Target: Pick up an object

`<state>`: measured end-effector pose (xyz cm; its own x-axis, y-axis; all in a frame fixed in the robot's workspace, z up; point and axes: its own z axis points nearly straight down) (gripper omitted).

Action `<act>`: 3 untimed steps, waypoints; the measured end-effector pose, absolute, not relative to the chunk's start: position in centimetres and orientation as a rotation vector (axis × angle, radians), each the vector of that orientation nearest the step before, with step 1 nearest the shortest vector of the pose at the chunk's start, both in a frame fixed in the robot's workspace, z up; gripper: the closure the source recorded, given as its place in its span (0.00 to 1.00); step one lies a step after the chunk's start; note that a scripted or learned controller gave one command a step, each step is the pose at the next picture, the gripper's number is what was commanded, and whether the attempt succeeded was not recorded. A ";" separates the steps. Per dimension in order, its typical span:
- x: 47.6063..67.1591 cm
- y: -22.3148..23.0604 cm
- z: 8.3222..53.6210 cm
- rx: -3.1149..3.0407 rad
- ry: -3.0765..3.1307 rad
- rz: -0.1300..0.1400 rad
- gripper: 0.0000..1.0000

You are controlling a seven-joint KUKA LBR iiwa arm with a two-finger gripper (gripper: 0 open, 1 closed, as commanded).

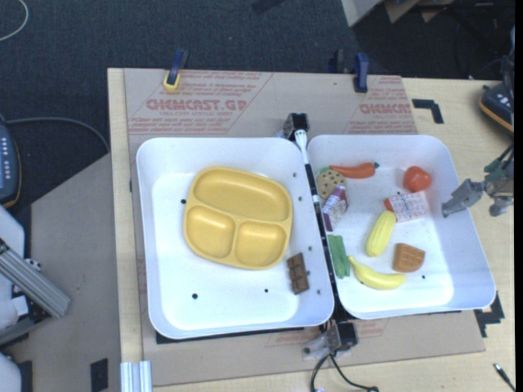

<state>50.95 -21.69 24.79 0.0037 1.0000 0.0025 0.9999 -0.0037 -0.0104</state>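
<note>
My gripper reaches in at the right edge, over the right rim of the right bin. Its two grey fingers stand apart with nothing between them. The right bin holds an orange carrot, a red tomato, a pink-white packet, a yellow corn cob, a brown bread piece and a banana. The packet and the tomato lie nearest the gripper, a little to its left.
The left bin bears a yellow divided plate and a brown chocolate bar. By the bins' shared wall lie a speckled cookie, a purple-white packet and a green strip. Clamps sit at the board's far edge.
</note>
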 end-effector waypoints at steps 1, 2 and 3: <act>51.2 -21.7 25.3 -2.222 -2.222 0.000 0.00; 50.2 -22.0 20.0 -2.219 -2.215 0.004 0.00; 49.2 -21.6 14.2 -2.216 -2.215 0.004 0.00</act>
